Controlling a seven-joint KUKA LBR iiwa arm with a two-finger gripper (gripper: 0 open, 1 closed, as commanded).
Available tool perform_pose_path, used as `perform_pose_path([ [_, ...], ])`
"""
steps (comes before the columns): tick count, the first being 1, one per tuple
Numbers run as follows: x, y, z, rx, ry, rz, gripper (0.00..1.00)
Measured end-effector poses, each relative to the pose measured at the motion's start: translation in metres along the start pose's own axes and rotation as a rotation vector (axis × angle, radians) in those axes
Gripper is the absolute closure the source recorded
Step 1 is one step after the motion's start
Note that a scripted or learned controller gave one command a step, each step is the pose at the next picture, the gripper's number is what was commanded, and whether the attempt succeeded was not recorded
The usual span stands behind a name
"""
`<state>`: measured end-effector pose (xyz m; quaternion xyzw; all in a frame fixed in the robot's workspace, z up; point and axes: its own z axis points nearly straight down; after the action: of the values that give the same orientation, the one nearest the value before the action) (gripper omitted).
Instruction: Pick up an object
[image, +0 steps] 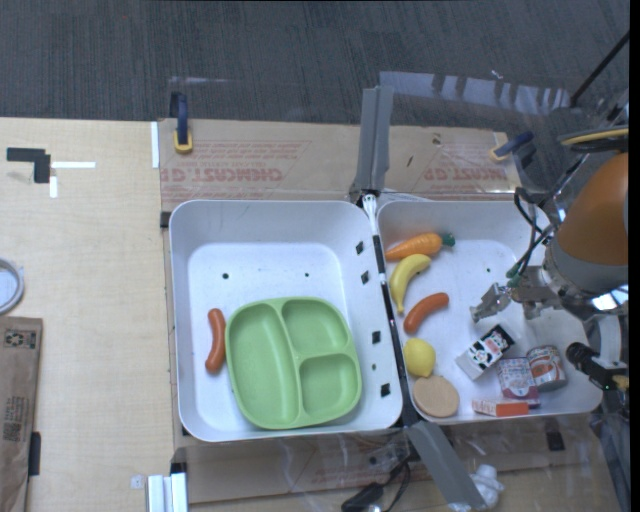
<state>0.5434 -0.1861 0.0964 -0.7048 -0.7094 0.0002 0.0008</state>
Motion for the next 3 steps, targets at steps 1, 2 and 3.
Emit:
perform_pose_path([
  [1, 0.046, -0.058, 0.007, 0.0, 0.002, -0.122, 0.0],
  [2, 0.044, -0.057, 0.002, 0.002, 0.001, -0.117, 1.0],
  [3, 0.044, -0.055, -0.004, 0.005, 0.003, -0.114, 1.0],
])
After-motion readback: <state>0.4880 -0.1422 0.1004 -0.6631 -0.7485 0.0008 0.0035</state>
